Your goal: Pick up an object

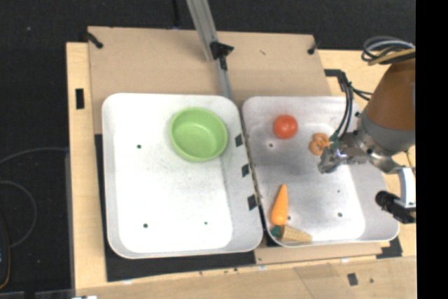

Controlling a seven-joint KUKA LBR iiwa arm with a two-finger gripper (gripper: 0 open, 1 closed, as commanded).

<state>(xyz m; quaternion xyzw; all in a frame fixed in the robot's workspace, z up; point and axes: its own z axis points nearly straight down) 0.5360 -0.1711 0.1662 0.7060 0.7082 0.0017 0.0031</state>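
Observation:
In the right bin (308,178) lie a red-orange ball (285,126), a small orange piece (319,143), a carrot (280,204) with a green end, and a tan wedge (295,236) in the near corner. My gripper (329,161) hangs low over the right bin's right half, just below and right of the small orange piece, close to it or touching it. Nothing can be seen held in it. The carrot lies well to its lower left.
A green bowl (199,134) stands in the upper part of the left bin (140,185). A slanted metal pole (199,3) rises behind the bins. The arm's orange band (393,98) and cables crowd the right bin's right edge.

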